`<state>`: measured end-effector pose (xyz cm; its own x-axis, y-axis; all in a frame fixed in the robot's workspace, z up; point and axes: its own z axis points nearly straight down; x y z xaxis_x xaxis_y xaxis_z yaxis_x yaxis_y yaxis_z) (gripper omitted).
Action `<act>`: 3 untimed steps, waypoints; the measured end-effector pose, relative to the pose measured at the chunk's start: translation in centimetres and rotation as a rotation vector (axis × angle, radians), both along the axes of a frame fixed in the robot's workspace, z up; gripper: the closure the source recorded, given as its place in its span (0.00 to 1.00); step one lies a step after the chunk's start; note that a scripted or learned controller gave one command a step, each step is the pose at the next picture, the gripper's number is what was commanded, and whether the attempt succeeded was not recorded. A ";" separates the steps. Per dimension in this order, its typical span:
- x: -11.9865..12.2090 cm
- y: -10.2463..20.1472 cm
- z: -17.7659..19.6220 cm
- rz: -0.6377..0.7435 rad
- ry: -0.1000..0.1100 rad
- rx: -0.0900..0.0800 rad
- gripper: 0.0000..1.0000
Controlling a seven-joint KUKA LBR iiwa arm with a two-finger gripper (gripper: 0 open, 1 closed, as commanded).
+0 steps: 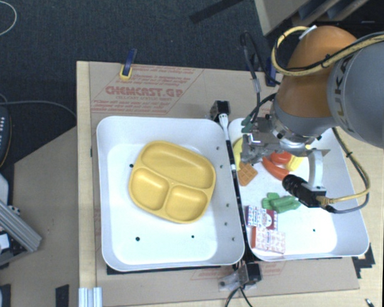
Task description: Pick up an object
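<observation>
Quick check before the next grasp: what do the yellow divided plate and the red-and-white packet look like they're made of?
The yellow divided plate looks like moulded hard plastic, smooth and slightly glossy, with soft highlights along its rounded ridges. The red-and-white packet looks like thin printed card or foil film, lying flat with busy print; which of the two is unclear.

two white bins [109,197], one yellow tray [172,180]
</observation>
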<state>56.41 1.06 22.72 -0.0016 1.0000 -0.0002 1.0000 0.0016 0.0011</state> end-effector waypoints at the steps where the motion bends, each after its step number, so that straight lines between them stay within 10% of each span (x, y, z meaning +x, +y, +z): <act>1: -0.8 -0.3 0.4 -0.002 0.003 0.002 1.00; 3: 0.1 0.3 -0.7 -0.001 -0.001 0.000 1.00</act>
